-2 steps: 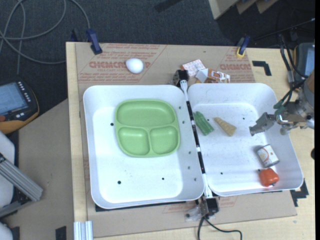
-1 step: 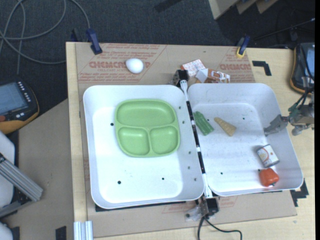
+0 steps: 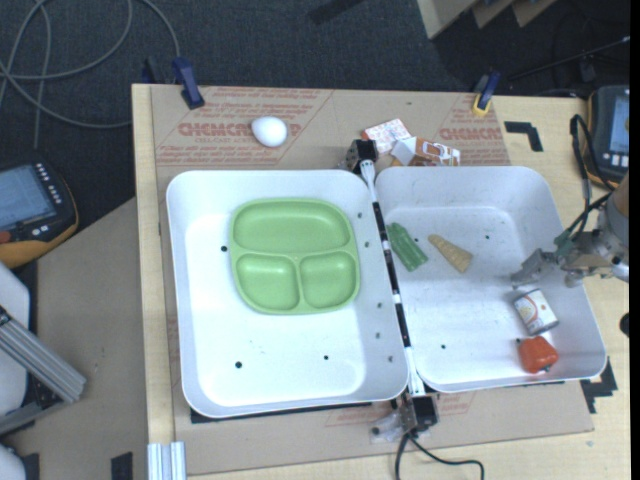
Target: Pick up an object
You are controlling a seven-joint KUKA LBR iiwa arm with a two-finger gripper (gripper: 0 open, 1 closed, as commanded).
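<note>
The right bin (image 3: 470, 358) holds several small objects. A green flat piece (image 3: 407, 246) lies by its left wall, with a tan cone-shaped wedge (image 3: 451, 252) just to its right. A small white packet with a printed label (image 3: 535, 311) lies near the right wall. An orange-red lump (image 3: 538, 353) sits below that packet in the front right corner. My gripper (image 3: 560, 261) reaches in low over the bin's right rim, just above and beyond the white packet. Nothing shows in its grasp.
The left bin (image 3: 200, 358) holds a green divided plate (image 3: 296, 254). Behind the bins on the bench lie a white egg-like ball (image 3: 268, 130) and crumpled wrappers (image 3: 410, 146). Blue clamps (image 3: 187, 83) (image 3: 486, 90) grip the bench's back edge.
</note>
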